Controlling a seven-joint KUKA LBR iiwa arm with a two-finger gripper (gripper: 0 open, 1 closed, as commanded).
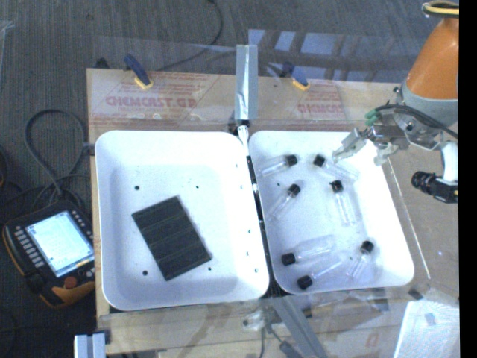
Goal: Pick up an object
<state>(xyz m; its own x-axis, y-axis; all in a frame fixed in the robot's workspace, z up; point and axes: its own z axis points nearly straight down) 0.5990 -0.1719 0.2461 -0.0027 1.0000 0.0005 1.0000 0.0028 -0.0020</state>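
The gripper (356,145) hangs over the upper right corner of the right bin (399,233), its thin metal fingers (347,148) pointing down and to the left toward the bin's inside. Whether those fingers are spread or pressed together I cannot tell, as they are small and blurred against the white wall. Nothing shows between them. Behind the gripper the grey wrist leads up to the orange band (435,58) at the view's upper right.

Just left of the fingertips lies a black-capped clear vial (322,162), and a little below it a second vial (341,200) lies roughly upright in the view. Near the bin's upper left lies another vial (277,165), with one more (285,199) slanting below it. Along the lower part of the bin lie three further vials: one (305,252) lies nearly level, one (320,273) near the front wall, and one (359,259) toward the right wall. All lie flat on the bin floor, apart from the gripper.

The left bin (112,200) holds a dark ribbed rectangular slab (171,237), turned at a slant. Beyond the bins, two blue clamps (136,68) (296,78) grip the bench's far edge. On the floor at the left sits a teach pendant (52,248) with a lit screen and a black cable (41,136).
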